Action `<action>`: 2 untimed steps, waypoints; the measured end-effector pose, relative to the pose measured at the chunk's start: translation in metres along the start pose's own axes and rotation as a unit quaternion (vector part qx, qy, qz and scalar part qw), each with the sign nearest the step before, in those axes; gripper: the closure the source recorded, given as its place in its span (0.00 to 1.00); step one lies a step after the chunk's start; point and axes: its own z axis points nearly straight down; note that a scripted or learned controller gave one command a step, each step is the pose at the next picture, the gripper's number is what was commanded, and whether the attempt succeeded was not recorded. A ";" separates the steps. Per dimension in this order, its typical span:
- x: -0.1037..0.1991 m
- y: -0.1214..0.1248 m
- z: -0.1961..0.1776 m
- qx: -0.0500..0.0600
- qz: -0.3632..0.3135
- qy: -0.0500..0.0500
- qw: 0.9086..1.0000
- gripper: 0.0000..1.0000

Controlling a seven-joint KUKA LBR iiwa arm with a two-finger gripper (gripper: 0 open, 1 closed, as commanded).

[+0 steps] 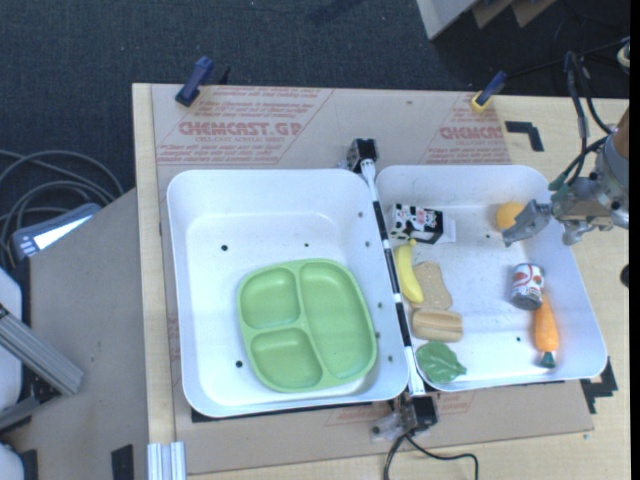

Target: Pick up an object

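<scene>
At the right of the frame, the right bin [585, 308] holds the candidates: a banana [406, 273], light and curved, best pinched mid-length; a carrot [545, 331], stiff, grippable across its middle; 1 small can [526, 285], rigid but slippery. The pincer [524, 222] hovers by a yellow lemon-like fruit [509, 214]; I cannot tell its opening.

A: Camera position?
B: One fixed camera, mounted above the tabletop [300, 123], looking down at a slant.
A: Coverage?
B: Far enough back to take in both white bins, the left bin [200, 208] and the right bin [470, 178], plus surrounding floor. The arm [612, 173] enters from the frame's right.
</scene>
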 end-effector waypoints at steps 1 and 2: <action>-0.048 0.005 0.126 0.001 0.000 0.001 1.000 0.00; -0.031 0.072 0.152 -0.001 0.000 0.000 1.000 0.00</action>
